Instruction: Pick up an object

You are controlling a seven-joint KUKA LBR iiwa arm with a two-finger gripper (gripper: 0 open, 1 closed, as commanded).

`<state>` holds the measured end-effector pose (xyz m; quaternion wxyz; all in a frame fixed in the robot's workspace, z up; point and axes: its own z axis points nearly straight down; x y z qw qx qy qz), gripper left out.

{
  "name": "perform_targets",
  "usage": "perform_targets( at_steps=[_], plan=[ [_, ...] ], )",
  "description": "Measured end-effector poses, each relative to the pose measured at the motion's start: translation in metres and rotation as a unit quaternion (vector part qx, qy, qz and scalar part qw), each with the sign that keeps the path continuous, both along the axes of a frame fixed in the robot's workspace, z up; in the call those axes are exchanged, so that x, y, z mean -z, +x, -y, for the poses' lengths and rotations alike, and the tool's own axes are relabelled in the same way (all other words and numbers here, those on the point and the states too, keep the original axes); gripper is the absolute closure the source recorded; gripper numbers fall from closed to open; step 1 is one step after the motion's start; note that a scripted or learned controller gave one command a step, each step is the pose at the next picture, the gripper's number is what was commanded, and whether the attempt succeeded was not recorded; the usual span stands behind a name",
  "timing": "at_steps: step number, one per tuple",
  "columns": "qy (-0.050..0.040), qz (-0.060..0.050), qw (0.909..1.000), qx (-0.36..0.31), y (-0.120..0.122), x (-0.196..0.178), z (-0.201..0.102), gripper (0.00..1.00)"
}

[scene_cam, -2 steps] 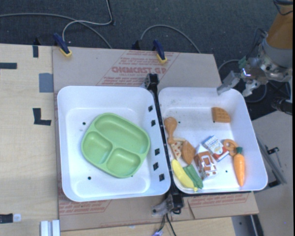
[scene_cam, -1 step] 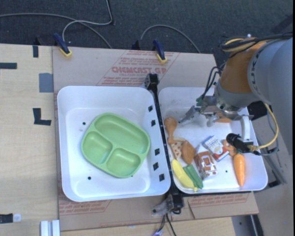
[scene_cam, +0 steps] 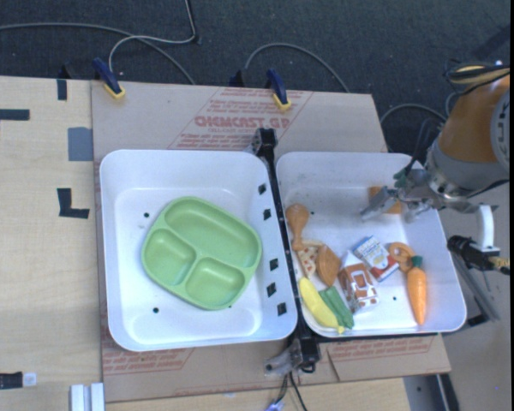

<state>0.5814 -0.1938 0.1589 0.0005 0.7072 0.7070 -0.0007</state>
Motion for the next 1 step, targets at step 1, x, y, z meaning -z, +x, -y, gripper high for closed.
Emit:
perform_targets(
  at_steps=[1],
  plan=[
    [-0.0011,0.006,1.0,-0.002,0.0653,0.0674,0.0279,0.0]
  ],
)
